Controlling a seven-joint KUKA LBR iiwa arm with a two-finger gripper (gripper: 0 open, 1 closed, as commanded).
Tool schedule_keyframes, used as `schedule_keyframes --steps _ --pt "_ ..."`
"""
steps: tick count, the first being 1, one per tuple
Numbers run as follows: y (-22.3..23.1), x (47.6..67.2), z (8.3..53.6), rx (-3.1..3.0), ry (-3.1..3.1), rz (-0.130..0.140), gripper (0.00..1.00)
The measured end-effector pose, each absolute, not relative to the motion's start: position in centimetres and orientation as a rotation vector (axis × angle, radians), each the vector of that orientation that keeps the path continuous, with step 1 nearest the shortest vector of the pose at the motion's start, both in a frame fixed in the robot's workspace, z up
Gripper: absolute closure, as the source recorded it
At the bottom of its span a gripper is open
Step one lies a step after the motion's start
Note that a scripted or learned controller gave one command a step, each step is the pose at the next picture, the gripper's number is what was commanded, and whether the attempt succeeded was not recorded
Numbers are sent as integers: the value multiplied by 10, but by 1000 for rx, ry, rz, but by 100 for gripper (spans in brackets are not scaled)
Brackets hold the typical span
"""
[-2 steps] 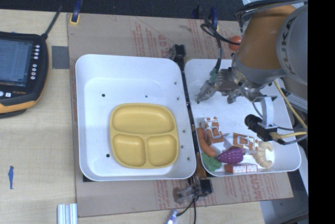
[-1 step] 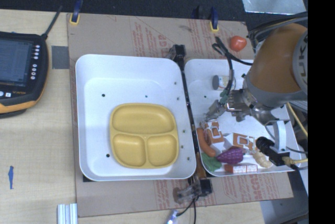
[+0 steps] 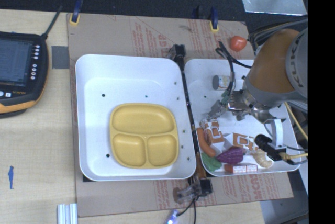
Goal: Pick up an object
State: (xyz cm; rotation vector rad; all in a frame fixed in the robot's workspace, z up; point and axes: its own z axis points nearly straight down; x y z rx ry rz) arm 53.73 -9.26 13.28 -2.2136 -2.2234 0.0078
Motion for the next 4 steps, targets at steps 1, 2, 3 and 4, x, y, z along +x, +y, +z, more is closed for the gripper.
schedule_keyframes --steps 1,2,3,4 --pt "-116 598 105 -2215 -2225 4 0" --pt "-123 656 92 -2215 -2226 2 0" --pt "-149 657 92 -2218 -2225 2 0" --pt "-169 657 92 -2218 -2225 1 0"
